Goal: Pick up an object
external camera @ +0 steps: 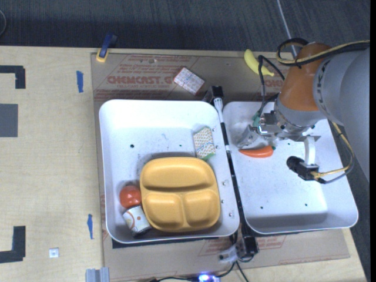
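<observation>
Camera view looks down at a slant on a pale wooden table [47, 175] that carries two shallow white bins side by side on a brown cardboard sheet [147, 78]. The left bin [117, 122] sits in the middle of the frame. In its lower half lies a yellow compartment tray [179, 192], its divided side up. Touching the tray's lower left edge are a small red-orange ball [130, 195] and, just below it, a white-and-orange cylinder [136, 218] lying tilted. A small patterned packet [204, 141] leans by the bin's right wall, above the tray.

The right bin [294, 207] fills the centre right of the frame. The grey arm with its orange band [299, 78] comes in from the upper right and bends down over the bin's upper left part. The gripper [258, 135] is low there, just above an orange carrot-shaped object [257, 152] lying flat on the bin floor. The gripper looks to be at or touching the object's upper edge, but the wrist blocks the fingers, so whether they are apart or together I cannot tell.

Beyond the bins, at the top of the frame, a small checked card [188, 80] lies on the cardboard, a yellow item [256, 62] is partly hidden by the arm, and a blue-and-yellow clip [106, 47] sits at the cardboard's upper left corner.
</observation>
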You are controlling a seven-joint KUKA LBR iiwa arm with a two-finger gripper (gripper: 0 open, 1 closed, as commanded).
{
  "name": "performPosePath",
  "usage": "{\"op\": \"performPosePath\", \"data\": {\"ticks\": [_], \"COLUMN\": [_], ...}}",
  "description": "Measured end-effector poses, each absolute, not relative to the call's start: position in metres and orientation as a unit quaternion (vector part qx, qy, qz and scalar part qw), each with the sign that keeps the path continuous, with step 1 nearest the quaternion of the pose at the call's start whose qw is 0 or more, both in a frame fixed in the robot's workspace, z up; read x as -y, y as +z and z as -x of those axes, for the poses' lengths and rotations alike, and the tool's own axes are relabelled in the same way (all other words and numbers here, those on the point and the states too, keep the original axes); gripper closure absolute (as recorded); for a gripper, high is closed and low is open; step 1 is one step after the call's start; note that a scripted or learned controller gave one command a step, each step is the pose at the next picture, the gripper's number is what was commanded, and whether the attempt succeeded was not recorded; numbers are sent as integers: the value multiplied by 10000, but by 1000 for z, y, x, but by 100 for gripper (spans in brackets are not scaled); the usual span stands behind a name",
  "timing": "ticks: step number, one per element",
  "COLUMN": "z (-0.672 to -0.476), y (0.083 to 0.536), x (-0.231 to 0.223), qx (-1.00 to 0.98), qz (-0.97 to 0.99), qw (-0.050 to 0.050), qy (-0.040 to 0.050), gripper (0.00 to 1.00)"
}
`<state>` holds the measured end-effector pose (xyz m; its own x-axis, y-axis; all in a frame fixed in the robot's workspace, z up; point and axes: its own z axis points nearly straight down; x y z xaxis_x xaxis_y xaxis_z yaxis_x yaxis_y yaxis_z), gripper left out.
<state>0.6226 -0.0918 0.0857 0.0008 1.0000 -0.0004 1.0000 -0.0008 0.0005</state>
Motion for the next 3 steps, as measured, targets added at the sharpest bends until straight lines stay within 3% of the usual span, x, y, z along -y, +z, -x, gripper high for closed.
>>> {"op": "performPosePath", "data": {"ticks": [1, 2, 3], "z": [-572, -573, -573], "y": [86, 97, 96], "x": [98, 98, 98], "qx": [-7069, -7067, -7067], "qz": [-7073, -7075, -7075], "qw": [11, 25, 24], "qy": [5, 18, 17], "gripper": [0, 100, 0]}}
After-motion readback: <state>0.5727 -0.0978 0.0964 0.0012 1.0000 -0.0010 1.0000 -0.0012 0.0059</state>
